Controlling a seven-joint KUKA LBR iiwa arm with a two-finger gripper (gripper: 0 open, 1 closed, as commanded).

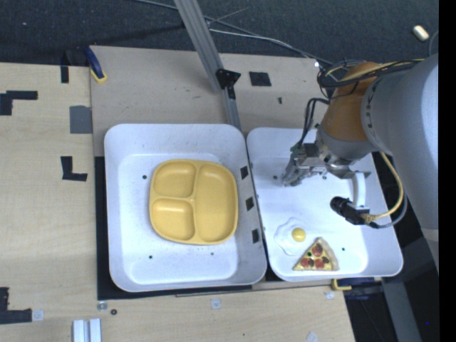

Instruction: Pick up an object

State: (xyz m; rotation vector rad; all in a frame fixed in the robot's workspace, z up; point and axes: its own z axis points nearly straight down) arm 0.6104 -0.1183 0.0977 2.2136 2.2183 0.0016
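Lying near the front of the right white bin point(274, 148), we find a toy fried egg with a yellow yolk point(291, 236), and just beside it a toy pizza slice with red toppings point(317, 256). Well behind them, the grey arm with its orange band point(349, 116) reaches down, its gripper point(291, 177) low over the bin floor; its state we cannot tell. In the left white bin point(117, 191) rests a yellow three-compartment plastic plate point(193, 201).

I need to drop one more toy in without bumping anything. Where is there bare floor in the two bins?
Left bin: only a margin around the yellow divided plate. Right bin: bare middle between the pincer and the fried egg; the near corner, with the pizza slice, is crowded.
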